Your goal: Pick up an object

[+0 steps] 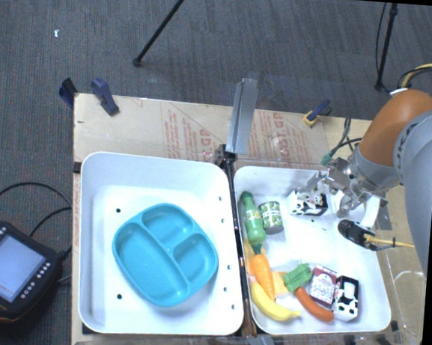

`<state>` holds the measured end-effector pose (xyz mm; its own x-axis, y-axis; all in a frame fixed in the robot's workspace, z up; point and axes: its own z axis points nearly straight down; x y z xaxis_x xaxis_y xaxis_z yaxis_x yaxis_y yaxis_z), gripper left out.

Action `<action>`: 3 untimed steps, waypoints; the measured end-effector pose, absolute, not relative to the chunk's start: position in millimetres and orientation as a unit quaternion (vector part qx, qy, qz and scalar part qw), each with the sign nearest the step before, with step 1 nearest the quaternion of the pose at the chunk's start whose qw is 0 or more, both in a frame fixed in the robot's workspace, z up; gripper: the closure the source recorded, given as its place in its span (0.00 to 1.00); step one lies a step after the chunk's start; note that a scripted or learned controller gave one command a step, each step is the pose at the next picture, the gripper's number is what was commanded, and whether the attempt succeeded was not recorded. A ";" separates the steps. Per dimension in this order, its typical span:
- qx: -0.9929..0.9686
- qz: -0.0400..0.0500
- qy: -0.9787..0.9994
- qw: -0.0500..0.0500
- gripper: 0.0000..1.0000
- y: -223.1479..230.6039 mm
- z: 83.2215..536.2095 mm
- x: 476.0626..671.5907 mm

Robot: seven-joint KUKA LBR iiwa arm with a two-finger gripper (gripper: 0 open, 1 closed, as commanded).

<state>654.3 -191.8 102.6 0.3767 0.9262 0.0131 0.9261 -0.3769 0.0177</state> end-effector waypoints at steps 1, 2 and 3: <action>0.864 -0.003 0.504 -0.002 0.00 -125.6 226.3 643.7; 0.868 0.002 0.497 0.001 0.00 -160.8 116.6 645.3; 0.868 0.002 0.497 0.001 0.00 -160.8 116.7 645.4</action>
<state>645.4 -160.8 116.7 0.5052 0.8630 0.0019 0.8630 -0.5052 0.0031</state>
